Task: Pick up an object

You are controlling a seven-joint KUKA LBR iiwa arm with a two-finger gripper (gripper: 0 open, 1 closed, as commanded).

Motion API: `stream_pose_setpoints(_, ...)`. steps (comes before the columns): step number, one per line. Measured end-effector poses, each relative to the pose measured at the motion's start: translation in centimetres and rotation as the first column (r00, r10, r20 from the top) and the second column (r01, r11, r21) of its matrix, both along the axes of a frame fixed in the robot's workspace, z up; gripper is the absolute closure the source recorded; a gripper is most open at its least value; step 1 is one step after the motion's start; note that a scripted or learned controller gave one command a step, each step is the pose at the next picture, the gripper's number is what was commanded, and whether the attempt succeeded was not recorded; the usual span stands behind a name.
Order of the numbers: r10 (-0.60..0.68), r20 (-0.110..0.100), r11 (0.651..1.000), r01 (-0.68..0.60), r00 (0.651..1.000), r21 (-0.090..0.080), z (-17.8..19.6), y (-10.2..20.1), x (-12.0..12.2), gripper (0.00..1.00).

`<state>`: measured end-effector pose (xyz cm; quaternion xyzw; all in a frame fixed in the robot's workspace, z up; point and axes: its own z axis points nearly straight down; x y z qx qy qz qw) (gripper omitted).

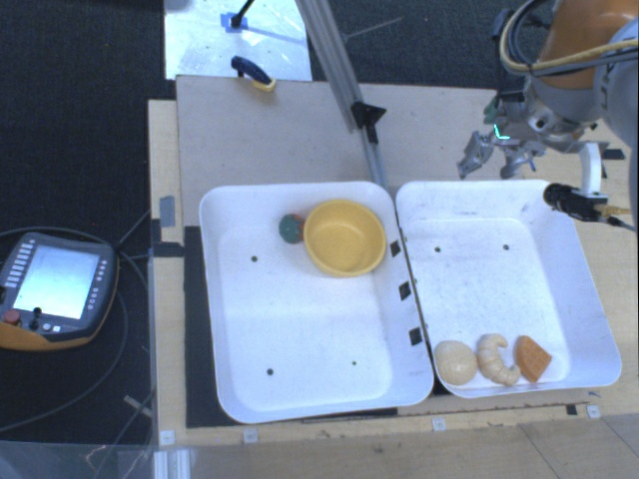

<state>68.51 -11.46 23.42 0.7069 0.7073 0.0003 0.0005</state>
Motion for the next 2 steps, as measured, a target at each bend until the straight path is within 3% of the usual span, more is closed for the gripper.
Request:
stream_pose_setpoints(1, 0.000, 0.000, 1.000, 0.000, 1.000, 0.000, 0.0, 0.0, 0.0, 0.00)
stream_pose_setpoints(2, -0.001, -0.005, 1.000, 0.001, 1.000, 0.001, -6.2, -0.2, 0.1, 0.00)
